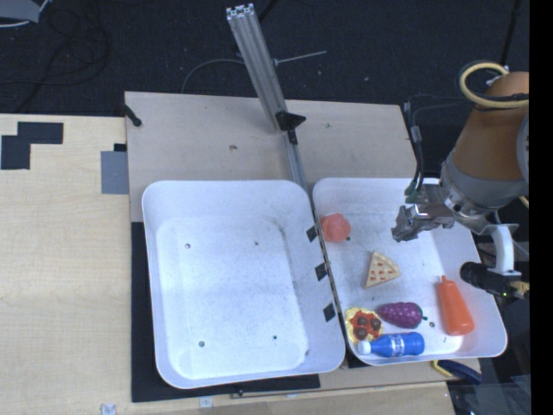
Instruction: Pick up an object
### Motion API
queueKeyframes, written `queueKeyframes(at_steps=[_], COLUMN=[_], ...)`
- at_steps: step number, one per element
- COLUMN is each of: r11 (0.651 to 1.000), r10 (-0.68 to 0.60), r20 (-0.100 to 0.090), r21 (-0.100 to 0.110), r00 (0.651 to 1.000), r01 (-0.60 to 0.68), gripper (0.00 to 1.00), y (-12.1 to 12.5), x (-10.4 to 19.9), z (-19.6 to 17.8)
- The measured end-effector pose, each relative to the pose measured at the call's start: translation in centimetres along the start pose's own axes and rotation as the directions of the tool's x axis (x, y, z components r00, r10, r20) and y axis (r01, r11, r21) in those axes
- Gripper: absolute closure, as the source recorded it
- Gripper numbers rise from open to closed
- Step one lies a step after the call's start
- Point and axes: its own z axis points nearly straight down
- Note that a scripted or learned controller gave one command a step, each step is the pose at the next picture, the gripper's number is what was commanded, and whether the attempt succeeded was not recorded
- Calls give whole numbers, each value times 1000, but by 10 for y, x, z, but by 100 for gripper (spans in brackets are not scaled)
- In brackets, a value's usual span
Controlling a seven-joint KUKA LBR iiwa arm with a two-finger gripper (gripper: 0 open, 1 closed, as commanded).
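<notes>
The right bin (371, 199) holds a pink ball (336, 227) near its left wall, a pizza-slice toy (380, 270) in the middle, a purple grape bunch (401, 314), a small round yellow and red toy (364, 324), a blue bottle (398, 345) along the front wall, and an orange bottle (454, 306) at the right. My gripper (408, 229) hangs over the right bin's far right part, above and to the right of the pizza slice. Nothing shows between its fingers.
The left bin (173, 206) lies beside the right one, with black clips (321, 271) on the shared rims. A slanted aluminium bar (262, 63) rises behind the bins. A black part of the robot (492, 278) overhangs the right bin's right rim.
</notes>
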Motion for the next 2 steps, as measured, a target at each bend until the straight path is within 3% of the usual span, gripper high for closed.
queueKeyframes(at_steps=[1,2], r11=[1000,1000], r10=[-1,-5], r20=[0,-2], r21=[1,5], r00=[1000,1000], r01=[1,5], gripper=[100,100], y=[1,-4], x=[-1,53], z=[-37,-22])
